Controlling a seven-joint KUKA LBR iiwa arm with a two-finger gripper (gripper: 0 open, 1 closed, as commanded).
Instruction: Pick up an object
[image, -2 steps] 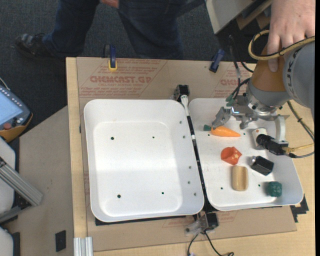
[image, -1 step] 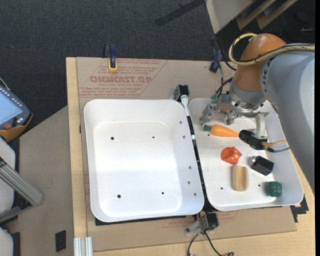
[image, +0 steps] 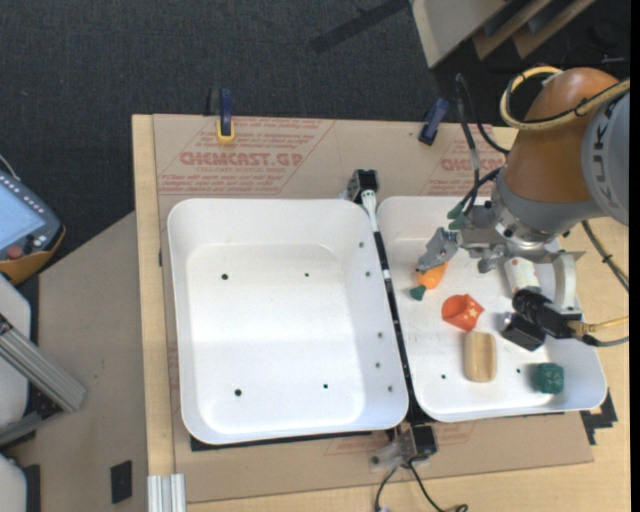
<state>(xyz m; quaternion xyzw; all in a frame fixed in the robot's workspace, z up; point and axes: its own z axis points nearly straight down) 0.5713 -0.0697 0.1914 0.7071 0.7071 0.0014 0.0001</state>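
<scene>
Carrot toy (image: 432, 274) is my guess for the thing to pick up, because it lies closest to the gripper (image: 462, 252). It is orange with a green end. It lies tilted inside the right bin (image: 450, 398), close to that bin's left wall and in its far half. The gripper hangs over the right bin too, just above the carrot toy, and may be touching its top end. I cannot tell if the gripper is wide or narrow, because its grey parts hide each other from up here. I also cannot tell if it has hold of the carrot toy.

Three more toys lie in the right bin. A red toy (image: 461, 311) sits near the middle. A wooden block (image: 480, 356) lies just past it, toward the bin's near edge. A green toy (image: 547, 378) sits in the bin's near right corner.

What could go wrong? The carrot toy is thin, round and tilted, so it could roll or slip out when it is squeezed. The gripper might pinch just the tip, and then the toy could drop on the way up. The carrot toy is close to the bin's left wall, so the gripper could bump that wall. The red toy is near too, and a push could knock it away.
</scene>
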